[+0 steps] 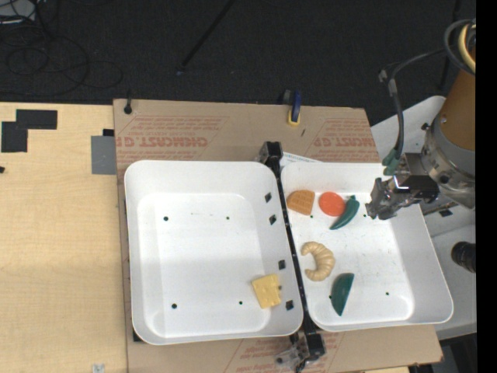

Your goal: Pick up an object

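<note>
1. Four items in the right bin (435, 286): orange wedge (301, 202), red disc (331, 203), croissant (318, 260), teal pepper (341, 293).
2. One green pepper (345, 213), just left of my fingers (378, 208).
3. One yellow block (266, 291), left bin (147, 247).
4. My fingers: open or closed, I cannot tell.
</note>
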`<state>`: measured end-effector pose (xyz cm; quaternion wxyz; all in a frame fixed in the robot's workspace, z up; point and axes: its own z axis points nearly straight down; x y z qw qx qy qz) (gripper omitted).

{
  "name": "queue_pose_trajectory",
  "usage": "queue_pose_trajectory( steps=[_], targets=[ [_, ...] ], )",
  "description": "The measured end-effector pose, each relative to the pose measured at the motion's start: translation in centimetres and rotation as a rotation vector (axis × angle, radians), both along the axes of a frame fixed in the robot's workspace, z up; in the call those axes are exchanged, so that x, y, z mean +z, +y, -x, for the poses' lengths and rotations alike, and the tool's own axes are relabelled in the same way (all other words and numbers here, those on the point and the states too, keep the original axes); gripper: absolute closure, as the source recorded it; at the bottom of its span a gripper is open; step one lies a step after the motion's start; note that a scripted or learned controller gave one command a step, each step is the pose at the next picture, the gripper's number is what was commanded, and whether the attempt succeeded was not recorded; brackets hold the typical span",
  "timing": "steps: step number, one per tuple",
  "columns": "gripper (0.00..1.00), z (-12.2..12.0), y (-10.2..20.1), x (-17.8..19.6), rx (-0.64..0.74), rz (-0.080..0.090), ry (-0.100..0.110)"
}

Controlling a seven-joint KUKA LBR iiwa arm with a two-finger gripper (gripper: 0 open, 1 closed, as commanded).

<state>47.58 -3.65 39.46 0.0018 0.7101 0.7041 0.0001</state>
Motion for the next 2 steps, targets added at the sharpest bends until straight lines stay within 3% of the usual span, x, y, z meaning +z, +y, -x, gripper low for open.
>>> queue_pose_trajectory(
  steps=[1,2],
  targets=[
    [1.0,0.0,7.1,7.8,0.015,-0.003,-0.002],
    [1.0,-0.9,11.9,14.6,0.012,-0.003,0.0]
  ],
)
